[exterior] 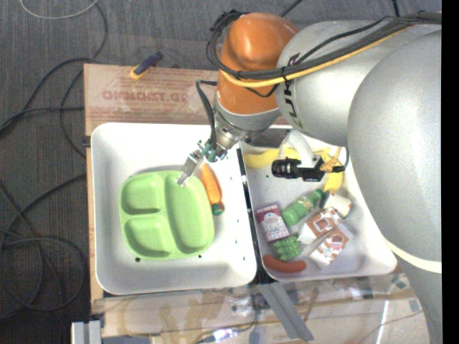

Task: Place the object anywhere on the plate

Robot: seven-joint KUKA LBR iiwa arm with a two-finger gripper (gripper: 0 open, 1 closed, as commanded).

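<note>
A green divided plate [168, 217] lies in the left white bin [107, 192]. An orange carrot [210, 183] with a green tip rests along the plate's right edge, between the plate and the bin's right wall; whether it touches the rim I cannot tell. My gripper [188, 169] hangs from the orange-banded wrist and points down-left over the plate's upper right part, just left of the carrot's top end. The carrot is beside the gripper, not in it.
The right bin [373, 264] holds several items: a pink box [272, 223], a green bottle [302, 208], a green leafy toy [287, 248], a red sausage [285, 266], small cartons [330, 242] and a yellow banana [334, 179]. The arm covers the bin's upper right.
</note>
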